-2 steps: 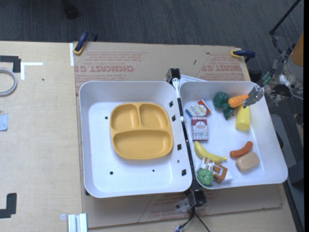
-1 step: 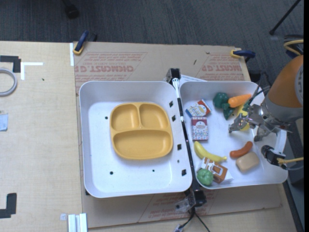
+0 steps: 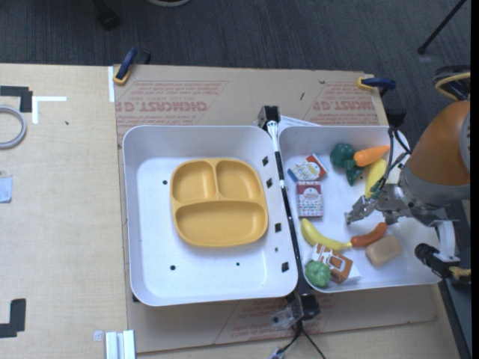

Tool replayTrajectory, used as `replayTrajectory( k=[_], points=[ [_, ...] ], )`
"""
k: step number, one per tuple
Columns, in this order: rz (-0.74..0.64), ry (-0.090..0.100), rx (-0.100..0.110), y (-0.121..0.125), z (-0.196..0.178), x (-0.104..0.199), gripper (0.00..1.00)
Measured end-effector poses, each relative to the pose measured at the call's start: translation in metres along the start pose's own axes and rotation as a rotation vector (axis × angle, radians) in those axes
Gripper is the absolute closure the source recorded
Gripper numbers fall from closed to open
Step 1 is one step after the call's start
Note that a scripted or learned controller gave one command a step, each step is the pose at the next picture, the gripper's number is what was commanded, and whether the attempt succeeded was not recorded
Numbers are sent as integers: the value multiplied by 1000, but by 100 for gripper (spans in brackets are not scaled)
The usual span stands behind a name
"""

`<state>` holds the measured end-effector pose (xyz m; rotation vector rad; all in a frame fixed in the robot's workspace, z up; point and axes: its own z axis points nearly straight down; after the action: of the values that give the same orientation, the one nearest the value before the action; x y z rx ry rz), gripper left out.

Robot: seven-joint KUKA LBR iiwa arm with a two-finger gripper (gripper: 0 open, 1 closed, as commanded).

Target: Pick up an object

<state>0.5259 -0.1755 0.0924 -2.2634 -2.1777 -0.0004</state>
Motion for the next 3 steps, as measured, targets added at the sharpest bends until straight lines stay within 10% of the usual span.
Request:
replayTrajectory(
  k=[1, 2, 3],
  points=[
    [-316, -1, -1, -16, 0, 30, 0],
    [-312, -2, -4, -14, -10, 30, 100],
    [-353, -2, -4, -22, -151, 112, 100]
  ],
)
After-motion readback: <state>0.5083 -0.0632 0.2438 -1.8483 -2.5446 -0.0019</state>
